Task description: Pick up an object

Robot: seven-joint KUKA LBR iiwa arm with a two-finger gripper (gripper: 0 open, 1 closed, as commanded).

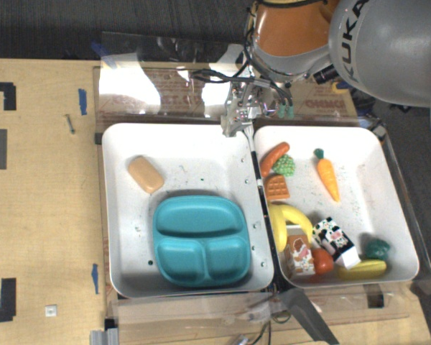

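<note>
My gripper (242,116) hangs at the back of the bench, over the far rim where the two bins meet. Nothing shows between its fingers. The right bin (359,139) holds a carrot (327,175) near its middle, a sausage (274,155) with a green piece (285,166) and a waffle (277,188) by its left wall, and a banana (282,220) below them. At its front lie a small carton (297,254), a tomato (322,261), a cow-patterned box (332,237), a dark green piece (377,249) and a yellow piece (365,268).
The left bin (122,142) holds a teal divided tray (200,239) at its front and a tan bread roll (145,174) at its back left. The arm's orange band (291,13) and grey body (388,34) loom above the right bin's far side.
</note>
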